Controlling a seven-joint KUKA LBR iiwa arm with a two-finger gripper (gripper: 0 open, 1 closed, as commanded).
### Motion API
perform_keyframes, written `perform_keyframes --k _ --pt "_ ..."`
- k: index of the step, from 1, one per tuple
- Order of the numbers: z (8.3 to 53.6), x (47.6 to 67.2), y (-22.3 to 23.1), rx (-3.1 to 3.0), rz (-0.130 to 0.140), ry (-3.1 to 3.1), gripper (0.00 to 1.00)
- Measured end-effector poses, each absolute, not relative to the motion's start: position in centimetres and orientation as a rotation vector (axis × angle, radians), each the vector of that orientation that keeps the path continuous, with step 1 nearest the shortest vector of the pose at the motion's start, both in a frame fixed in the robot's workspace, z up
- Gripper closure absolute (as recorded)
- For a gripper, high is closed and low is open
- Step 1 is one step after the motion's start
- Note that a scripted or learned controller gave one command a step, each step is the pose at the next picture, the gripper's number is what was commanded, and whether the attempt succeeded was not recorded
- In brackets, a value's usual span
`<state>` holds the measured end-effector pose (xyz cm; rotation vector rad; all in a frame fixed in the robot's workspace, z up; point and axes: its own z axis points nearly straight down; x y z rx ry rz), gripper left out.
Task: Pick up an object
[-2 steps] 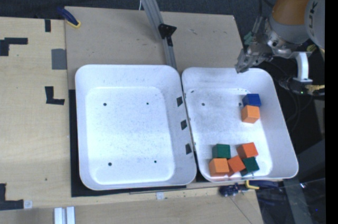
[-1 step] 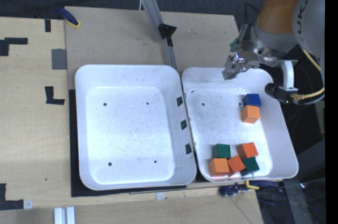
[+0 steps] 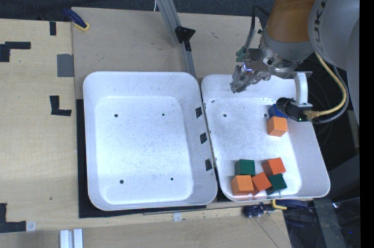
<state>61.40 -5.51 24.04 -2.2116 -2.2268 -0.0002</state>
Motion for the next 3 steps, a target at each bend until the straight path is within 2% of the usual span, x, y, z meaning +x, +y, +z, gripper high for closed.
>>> perform_keyframes --k 1,2,3 --pt "24.8 59.7 -0.3 -2.211 0.0 -2.228 1.0" --pt "24.8 58.8 4.4 -2.211 0.002 -2.227 1.0" --pt "23.0 57.4 9.4 -2.212 0.004 -2.226 1.0"
